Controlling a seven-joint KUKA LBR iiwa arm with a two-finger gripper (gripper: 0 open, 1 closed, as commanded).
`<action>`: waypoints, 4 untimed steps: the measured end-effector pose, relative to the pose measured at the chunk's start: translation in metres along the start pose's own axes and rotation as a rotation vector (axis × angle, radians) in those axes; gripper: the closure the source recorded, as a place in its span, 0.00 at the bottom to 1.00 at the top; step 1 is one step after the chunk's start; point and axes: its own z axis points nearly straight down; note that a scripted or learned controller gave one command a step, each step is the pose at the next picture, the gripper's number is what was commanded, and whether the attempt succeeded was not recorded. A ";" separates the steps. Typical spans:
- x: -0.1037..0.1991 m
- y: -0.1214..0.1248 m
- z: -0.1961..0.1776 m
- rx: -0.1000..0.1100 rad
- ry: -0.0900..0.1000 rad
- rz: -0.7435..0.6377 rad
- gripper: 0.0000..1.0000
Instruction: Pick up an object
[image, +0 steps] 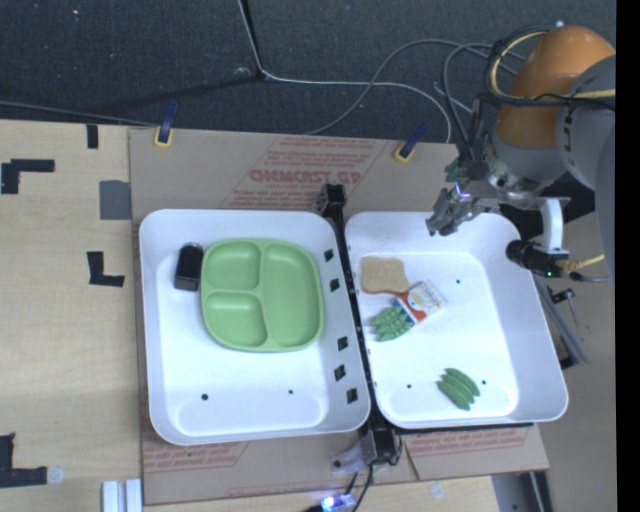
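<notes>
A slice of bread (383, 274), a small packet (423, 299), a green bundle (391, 323) and a pea pod (458, 387) lie in the right bin (520, 350). The gripper (447, 217) hangs over that bin's far edge, holding nothing. A green plate (262, 295) and a black block (188, 267) sit in the left bin (240, 400).

Light: even, overhead, moderately bright.
Glare: white bins (250, 420) nearly washed out.
Shadows: soft, faint beside the green plate (262, 295).
Sharpness: slightly soft throughout; small print on cardboard (290, 175) blurred.
</notes>
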 end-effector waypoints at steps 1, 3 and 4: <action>-0.006 0.009 -0.051 -0.001 -0.001 -0.001 1.00; 0.072 -0.048 -0.045 0.006 0.000 -0.002 1.00; 0.125 -0.079 -0.031 0.008 0.001 -0.003 1.00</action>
